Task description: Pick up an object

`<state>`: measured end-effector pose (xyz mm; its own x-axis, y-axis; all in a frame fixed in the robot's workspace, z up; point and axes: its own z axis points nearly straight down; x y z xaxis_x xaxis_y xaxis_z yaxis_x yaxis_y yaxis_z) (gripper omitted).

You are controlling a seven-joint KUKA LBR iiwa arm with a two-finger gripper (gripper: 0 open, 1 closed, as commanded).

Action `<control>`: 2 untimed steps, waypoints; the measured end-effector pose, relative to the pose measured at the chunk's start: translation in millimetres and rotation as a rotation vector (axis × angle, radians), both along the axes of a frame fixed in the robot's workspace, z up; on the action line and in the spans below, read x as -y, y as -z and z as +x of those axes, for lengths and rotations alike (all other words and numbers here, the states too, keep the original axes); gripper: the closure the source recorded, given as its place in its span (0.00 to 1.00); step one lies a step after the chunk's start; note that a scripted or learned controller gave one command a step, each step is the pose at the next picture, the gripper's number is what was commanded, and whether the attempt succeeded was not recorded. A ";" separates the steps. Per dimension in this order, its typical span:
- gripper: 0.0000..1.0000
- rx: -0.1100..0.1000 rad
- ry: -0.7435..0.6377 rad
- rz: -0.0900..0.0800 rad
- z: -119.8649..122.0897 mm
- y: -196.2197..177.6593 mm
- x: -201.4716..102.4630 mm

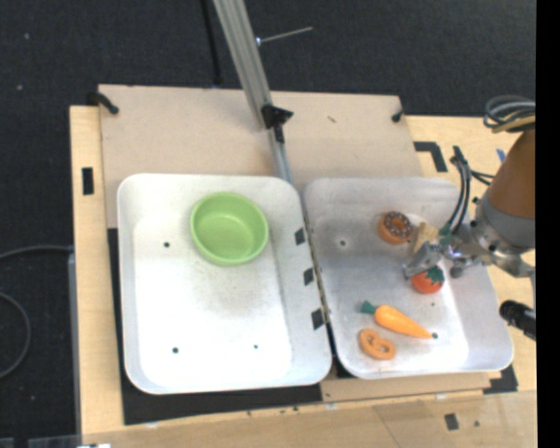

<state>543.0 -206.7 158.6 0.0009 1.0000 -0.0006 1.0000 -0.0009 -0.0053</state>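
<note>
In the right bin (pixel 345 203) lie several toy foods. A red tomato (pixel 428 284) with a green stem sits near the bin's right side. An orange-brown round piece (pixel 394 227) lies farther back. A carrot (pixel 401 322) with a green tip lies towards the front, and an orange slice (pixel 377 344) sits by the front rim. My gripper (pixel 427 259) hangs low over the right bin, directly above and touching or nearly touching the tomato. The gripper's body hides the top of the tomato.
A green bowl (pixel 229 229) stands in the back of the left bin (pixel 149 343). A slanted metal pole (pixel 247 59) rises from behind the bins. The arm (pixel 513 194) and its cables come in over the right bin's right rim.
</note>
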 end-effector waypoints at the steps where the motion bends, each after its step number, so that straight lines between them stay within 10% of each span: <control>1: 0.00 0.001 0.001 0.000 -1.2 52.9 1.0; 2: 1.00 0.010 0.006 -0.001 1.2 38.5 2.0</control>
<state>544.2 -208.7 120.1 0.0069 1.0000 -0.0015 1.0000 -0.0069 0.0047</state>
